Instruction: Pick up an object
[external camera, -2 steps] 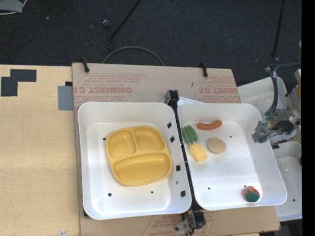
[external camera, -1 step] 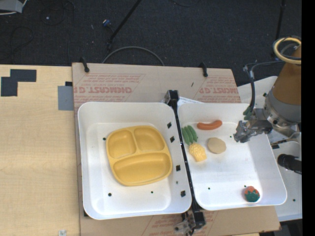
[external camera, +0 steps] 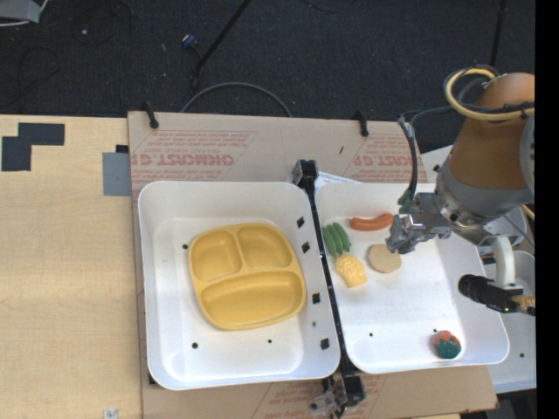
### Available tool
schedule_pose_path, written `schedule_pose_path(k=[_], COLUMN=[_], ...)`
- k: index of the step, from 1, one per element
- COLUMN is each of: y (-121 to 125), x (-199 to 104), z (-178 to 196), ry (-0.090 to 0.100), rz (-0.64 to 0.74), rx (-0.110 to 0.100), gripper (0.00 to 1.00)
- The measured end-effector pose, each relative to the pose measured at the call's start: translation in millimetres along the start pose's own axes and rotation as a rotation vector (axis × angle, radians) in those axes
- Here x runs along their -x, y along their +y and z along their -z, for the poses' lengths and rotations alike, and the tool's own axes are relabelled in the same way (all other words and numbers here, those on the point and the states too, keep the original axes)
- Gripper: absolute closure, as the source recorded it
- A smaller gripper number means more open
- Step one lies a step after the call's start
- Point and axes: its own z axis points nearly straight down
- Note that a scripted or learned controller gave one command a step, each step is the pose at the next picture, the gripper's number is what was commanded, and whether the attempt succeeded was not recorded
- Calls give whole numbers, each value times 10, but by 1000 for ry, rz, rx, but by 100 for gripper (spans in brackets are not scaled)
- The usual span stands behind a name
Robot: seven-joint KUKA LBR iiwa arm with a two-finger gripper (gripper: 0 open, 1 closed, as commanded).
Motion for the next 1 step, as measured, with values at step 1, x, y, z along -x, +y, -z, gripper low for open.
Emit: schedule_pose_path(k=[1], y=[123], x=[-512], z=[-150], ry=[0], rz=[0], rx=[-2], gripper=[100])
